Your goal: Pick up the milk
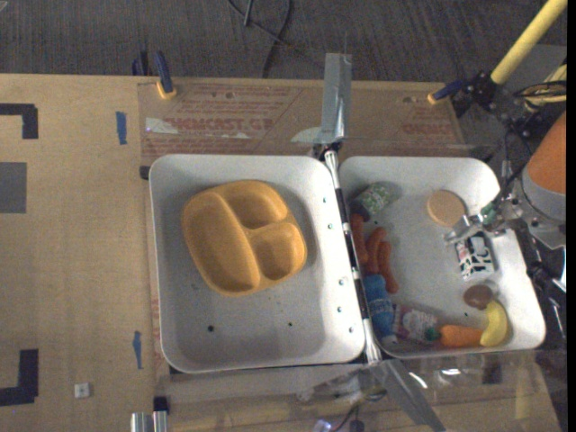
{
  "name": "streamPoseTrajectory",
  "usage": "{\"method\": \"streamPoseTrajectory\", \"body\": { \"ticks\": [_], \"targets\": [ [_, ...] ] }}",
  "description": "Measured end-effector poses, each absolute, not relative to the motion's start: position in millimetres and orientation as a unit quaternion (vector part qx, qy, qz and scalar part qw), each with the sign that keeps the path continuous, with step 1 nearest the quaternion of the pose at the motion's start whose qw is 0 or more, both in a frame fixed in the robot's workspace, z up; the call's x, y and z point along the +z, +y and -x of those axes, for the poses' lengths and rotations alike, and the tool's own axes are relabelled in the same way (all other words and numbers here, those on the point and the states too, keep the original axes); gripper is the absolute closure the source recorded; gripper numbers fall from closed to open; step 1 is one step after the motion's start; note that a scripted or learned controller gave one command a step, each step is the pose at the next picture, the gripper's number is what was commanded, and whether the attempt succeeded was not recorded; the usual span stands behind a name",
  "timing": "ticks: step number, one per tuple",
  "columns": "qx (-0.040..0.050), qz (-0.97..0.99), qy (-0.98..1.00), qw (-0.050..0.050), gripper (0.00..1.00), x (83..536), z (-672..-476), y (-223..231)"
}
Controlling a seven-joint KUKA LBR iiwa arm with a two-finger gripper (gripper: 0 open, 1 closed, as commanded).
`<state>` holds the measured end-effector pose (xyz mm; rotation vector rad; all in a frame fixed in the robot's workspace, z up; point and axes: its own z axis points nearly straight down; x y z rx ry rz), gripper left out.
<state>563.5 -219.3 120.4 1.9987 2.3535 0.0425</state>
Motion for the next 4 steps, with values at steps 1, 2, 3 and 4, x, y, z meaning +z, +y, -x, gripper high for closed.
{"method": "streamPoseTrajectory", "body": {
  "ticks": [1, 2, 3, 4],
  "targets": [
    [0.0127, -0.635, 0.772, 0.019, 0.0, 104.2, -559.3, -215.4],
    [0.0092, -0.648, 0.762, 0.012, 0.0, 107.2, -567.7, -218.0],
    [0.0078, -0.649, 0.761, 0.027, 1.0, 126.2, -572.8, -226.2],
    [0.0094, -0.646, 0.763, 0.023, 0.0, 124.8, -573.7, -220.6]
  ]
}}
